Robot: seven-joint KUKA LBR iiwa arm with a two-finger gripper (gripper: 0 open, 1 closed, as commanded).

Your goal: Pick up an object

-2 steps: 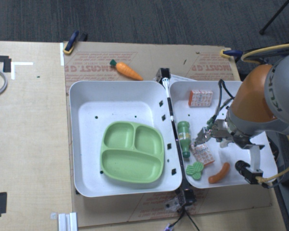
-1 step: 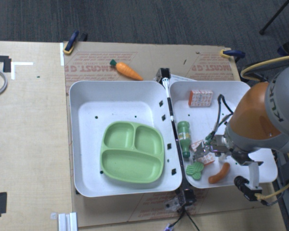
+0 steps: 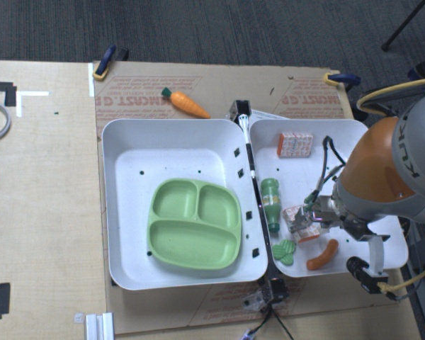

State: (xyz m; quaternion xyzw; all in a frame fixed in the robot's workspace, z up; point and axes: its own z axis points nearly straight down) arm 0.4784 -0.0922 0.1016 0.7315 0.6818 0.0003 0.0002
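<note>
— Two bins (image 3: 120, 211) are sitting side by side; what is lying in the right one?
— A green bottle (image 3: 270, 202), a sausage (image 3: 322, 255), a patterned box (image 3: 295, 144) and a clear packet (image 3: 301, 223).
— Is the gripper (image 3: 313, 214) gripping the packet?
— It is hanging right against it, but whether it is gripping, I cannot tell.
— And the left bin?
— It is holding a green plate (image 3: 195, 224).

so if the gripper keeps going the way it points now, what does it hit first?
The gripper points down-left into the right bin. First in line looks like the clear wrapped packet right under its tip, beside the green bottle. Depth is unclear from above, so it may already touch.
</note>
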